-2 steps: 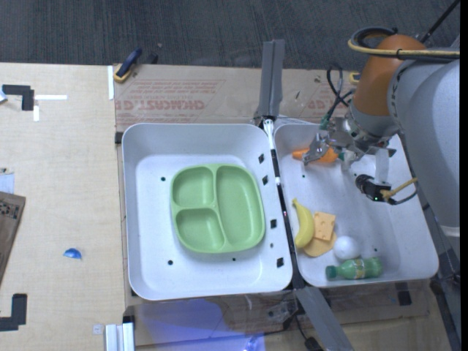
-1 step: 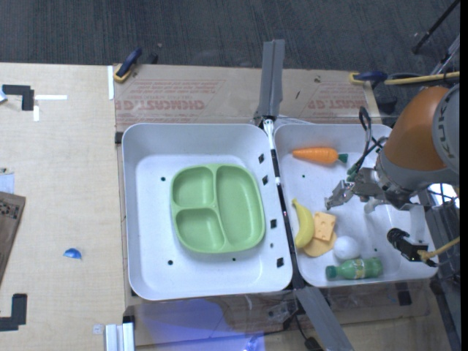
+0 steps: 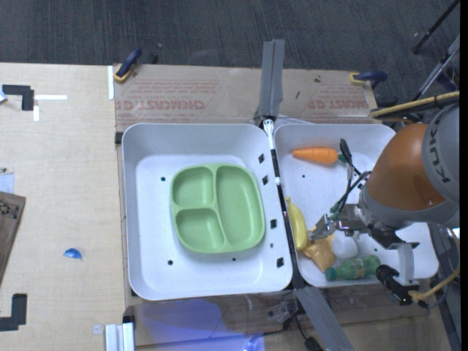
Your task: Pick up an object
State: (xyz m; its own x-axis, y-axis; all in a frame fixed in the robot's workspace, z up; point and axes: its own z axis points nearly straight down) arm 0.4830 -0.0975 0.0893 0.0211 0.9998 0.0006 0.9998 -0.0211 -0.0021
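Gripper [image 3: 327, 227]: low in the right bin [image 3: 387, 139], near end, just right of the banana [image 3: 297, 225] and just above a tan piece [image 3: 319, 254]; degree of opening not discernible, nothing visibly held. Banana: against the bin's left wall, long axis running near to far, immediately left of the gripper. Carrot [image 3: 316, 154]: far end, lying left to right, well apart; green bottle [image 3: 354, 269]: at the near wall, lying left to right.

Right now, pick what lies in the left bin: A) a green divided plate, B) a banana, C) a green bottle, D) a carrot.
A: the green divided plate sits alone in the left bin; the carrot, banana and green bottle lie in the right bin.
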